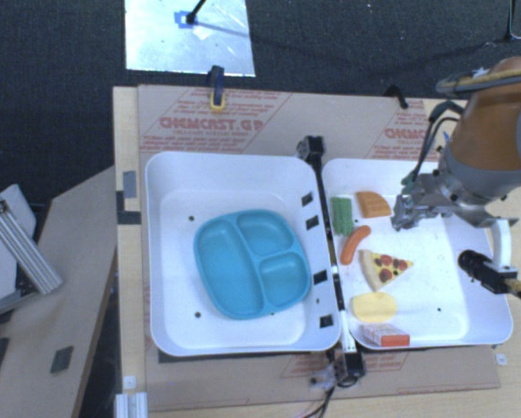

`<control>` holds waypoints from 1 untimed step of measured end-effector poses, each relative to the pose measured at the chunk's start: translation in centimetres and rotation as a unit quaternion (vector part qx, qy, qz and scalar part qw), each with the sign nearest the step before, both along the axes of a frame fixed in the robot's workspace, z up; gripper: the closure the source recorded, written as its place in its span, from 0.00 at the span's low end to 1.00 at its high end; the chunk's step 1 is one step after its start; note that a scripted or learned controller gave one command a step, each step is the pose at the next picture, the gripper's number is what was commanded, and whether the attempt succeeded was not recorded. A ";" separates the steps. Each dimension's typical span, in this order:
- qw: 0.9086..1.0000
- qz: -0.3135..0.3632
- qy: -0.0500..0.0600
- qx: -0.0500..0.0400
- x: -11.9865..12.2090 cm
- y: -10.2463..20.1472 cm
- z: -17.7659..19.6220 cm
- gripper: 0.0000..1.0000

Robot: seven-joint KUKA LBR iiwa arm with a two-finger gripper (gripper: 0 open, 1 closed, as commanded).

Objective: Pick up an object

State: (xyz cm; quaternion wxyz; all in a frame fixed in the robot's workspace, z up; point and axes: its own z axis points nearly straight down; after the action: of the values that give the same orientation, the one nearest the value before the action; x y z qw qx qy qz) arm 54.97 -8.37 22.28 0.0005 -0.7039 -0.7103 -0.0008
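Toy food scattered across the right bin [484, 322], probably all light, stiff plastic and likely slick against metal. Nearest to the gripper [406, 212]: orange wedge [373, 204], just to its left near the bin's back wall, flat and low, so best pinched across its short width rather than from the thin edges. Gripper over the same bin beside that wedge, nothing visibly held; open or closed, impossible to tell at this size. Next to the wedge, green block [341, 214] lying along the divider between the bins, hard to reach on the wall side. Below these, red sausage [355, 243] lying at a slant, rounded and apt to roll or squirt out unless taken across its middle. Close to it, pizza slice [384, 268], very flat, awkward for a top grasp. Further forward, yellow oval [374, 306] and, just beside it at the front rim, red and white box [384, 336], square-sided and probably the easiest grip of all. Crowded on the left side of that bin, so some risk of nudging a neighbour on descent. In the left bin [158, 233], blue divided plate [250, 262], well apart and no obstacle
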 end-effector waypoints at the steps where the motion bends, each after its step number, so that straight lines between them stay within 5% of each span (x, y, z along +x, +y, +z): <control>1: 1.000 -0.001 0.000 0.000 -0.5 4.3 0.5 1.00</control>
State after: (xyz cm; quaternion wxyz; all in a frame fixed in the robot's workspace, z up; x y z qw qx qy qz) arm 54.44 -4.06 22.77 0.0000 -0.7043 -0.7099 -0.0008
